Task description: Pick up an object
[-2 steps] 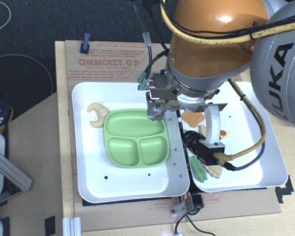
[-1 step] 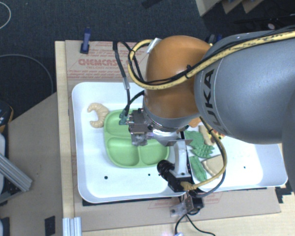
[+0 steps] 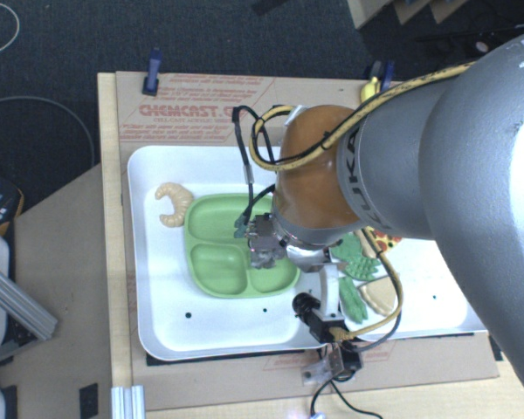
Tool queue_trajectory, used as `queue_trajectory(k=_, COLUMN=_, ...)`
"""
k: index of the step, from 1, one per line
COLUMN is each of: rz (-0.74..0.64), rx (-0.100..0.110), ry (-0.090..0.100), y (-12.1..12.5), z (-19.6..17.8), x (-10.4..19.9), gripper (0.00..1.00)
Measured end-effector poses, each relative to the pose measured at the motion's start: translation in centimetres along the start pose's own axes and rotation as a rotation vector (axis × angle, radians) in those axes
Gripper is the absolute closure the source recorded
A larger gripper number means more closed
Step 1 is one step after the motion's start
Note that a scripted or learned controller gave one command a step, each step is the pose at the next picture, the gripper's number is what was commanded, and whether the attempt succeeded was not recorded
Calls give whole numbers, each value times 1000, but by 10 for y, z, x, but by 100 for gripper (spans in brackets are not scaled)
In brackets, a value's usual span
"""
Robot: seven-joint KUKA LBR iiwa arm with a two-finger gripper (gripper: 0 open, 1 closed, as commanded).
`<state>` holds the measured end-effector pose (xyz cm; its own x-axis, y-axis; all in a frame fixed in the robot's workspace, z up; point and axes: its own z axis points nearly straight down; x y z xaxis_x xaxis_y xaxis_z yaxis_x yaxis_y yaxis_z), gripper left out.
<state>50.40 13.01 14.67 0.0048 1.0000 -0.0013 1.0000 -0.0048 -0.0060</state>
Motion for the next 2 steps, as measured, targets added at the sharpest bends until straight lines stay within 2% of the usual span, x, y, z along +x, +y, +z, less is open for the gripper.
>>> queue_trajectory(k=1, rz=-11, rx=-12, ry=6, y=-26, z=-93, x=52, gripper=100)
queue_trajectory(k=2, rz=-4, rx=-6, ry=3, y=-25, z=-99, x=49, gripper=100)
